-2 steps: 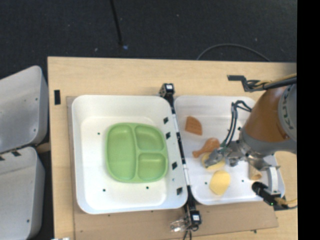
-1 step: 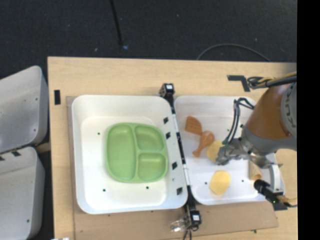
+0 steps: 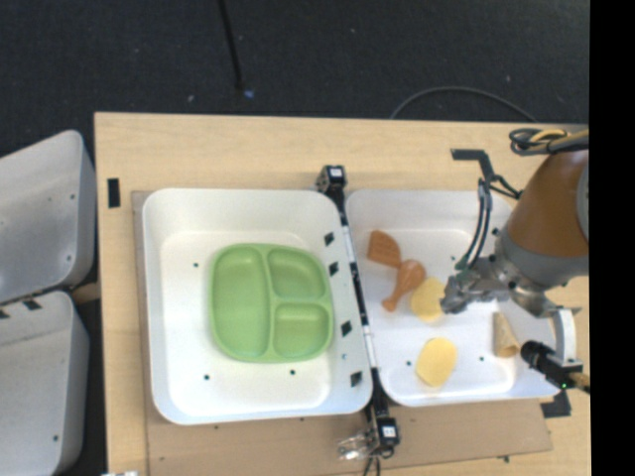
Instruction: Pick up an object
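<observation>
The right bin holds a brown piece with a stick-like brown piece beside it, two yellow pieces, and a tan wedge near the right wall. My gripper is low in this bin, right next to the upper yellow piece on its right side. The arm's orange band rises above it.
The left bin contains a green divided plate. A black divider with clips runs between the bins. Cables hang by the arm. Grey chairs stand off the bench's left edge.
</observation>
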Available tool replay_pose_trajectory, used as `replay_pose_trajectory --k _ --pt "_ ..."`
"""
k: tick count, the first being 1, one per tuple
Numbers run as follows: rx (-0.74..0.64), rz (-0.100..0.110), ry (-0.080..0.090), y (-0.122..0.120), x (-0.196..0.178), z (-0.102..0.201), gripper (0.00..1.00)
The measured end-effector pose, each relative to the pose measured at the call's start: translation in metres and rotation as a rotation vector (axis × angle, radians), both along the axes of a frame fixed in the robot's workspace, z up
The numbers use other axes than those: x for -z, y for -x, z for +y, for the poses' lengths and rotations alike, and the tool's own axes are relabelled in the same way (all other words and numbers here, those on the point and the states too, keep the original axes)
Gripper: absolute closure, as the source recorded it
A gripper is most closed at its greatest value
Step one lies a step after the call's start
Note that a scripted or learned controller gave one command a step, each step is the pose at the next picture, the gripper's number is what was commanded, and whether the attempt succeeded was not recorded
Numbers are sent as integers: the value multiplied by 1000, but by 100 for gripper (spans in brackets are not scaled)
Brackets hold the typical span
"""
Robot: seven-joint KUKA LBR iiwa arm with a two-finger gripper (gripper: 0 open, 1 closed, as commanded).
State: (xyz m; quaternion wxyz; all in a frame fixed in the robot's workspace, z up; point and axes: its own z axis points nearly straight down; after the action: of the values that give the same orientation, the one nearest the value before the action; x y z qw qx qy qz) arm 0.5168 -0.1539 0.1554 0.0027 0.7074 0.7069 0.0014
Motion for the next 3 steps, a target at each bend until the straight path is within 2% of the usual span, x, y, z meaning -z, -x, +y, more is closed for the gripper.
replay_pose_trajectory --k 2,3 --pt "-4 -2 1 -5 -129 -3 100" --pt "-7 3 -1 -22 -125 51 100"
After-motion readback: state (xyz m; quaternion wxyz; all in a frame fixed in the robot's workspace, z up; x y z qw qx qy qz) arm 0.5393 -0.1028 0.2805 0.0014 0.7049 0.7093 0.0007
